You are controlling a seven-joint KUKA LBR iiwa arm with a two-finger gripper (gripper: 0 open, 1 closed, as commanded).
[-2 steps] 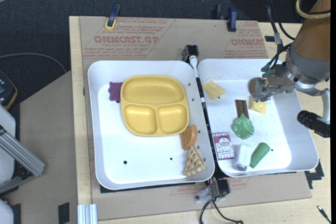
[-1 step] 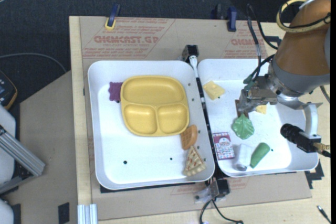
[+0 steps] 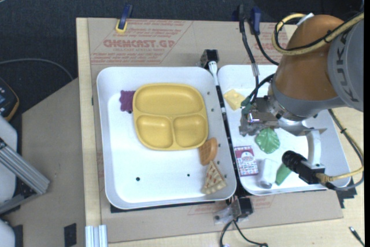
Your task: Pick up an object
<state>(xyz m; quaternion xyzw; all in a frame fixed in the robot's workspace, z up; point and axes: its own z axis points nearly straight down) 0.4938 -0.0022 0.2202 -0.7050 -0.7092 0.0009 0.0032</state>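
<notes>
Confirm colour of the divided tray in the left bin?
Yellow. The divided tray shows plainly in the camera view, in the left bin.

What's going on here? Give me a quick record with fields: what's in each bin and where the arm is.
left bin: yellow divided tray, purple item, brown pastry, waffle piece
right bin: yellow block, green leafy item, red-and-white packet
arm: over the right bin
gripper: low beside the green leafy item

Single fixed view, high above bench, looking down at a slant, far enough to frame both white bins: left bin (image 3: 110,142), right bin (image 3: 332,142); arm (image 3: 312,61) entering from right, dark floor along top
</notes>
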